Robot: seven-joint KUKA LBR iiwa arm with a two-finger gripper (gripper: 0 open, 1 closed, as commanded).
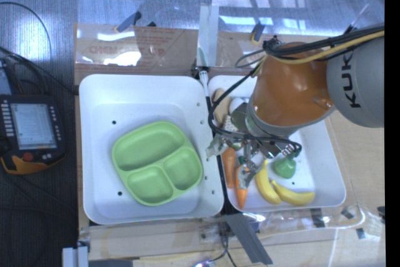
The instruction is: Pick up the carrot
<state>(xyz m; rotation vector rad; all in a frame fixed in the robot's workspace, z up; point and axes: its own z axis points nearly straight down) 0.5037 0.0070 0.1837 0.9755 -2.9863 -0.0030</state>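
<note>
A: Where do we stand with the carrot (232, 173)?

B: It lies in the right bin (325, 187), close along the left wall, its thin end towards the front rim. We judge it not yet lifted; it looks to be resting on the bin floor.

A: And our gripper (249, 166)?

B: It hangs low just beside the carrot, perhaps touching it, under the orange band of the arm (294, 94). We cannot tell whether it is spread, clenched or grasping anything; the wrist and cables hide too much.

A: What else is near?

B: Two bananas (278, 191) just right of the carrot, and a green fruit (285, 167) behind them. The green plate (157, 162) sits in the left bin (100, 103).

A: So what remains?

B: A sure grasp and the lift, by our reckoning.
</note>
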